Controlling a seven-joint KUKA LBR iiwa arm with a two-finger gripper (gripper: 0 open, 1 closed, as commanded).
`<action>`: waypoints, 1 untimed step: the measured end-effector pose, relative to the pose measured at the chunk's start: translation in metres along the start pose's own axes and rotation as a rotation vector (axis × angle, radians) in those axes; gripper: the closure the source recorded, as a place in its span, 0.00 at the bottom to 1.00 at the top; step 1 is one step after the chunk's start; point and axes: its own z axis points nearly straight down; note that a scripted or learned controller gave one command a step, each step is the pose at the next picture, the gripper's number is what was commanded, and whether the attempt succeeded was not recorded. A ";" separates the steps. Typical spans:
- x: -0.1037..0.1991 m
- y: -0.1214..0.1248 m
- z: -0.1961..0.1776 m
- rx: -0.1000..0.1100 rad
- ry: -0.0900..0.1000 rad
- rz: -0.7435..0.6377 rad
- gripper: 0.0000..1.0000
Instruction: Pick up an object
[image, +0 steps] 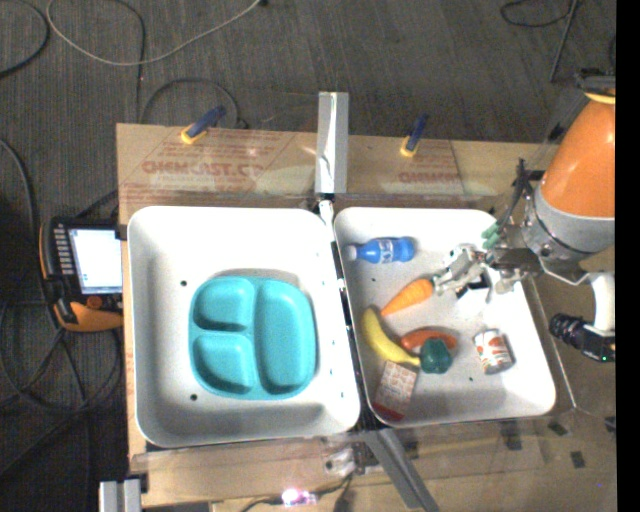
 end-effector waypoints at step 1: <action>-0.044 0.040 0.060 0.000 -0.001 -0.076 0.00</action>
